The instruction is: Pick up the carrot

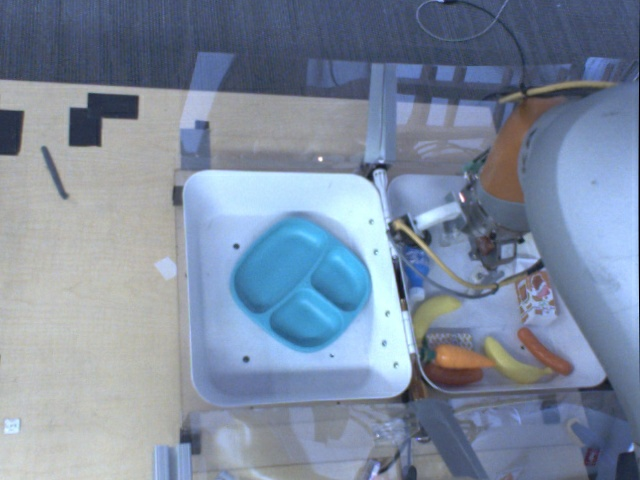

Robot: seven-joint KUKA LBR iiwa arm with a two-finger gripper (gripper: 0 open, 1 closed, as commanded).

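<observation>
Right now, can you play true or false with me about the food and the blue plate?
1. The blue plate sits in the left bin. True.
2. The carrot lies on the blue plate. False: it lies in the right bin, near the front edge.
3. A yellow banana lies just right of the carrot. True.
4. The hand is holding the carrot. False: the hand hangs further back over the right bin, apart from the carrot.
5. The blue plate has three sections. True.
</observation>
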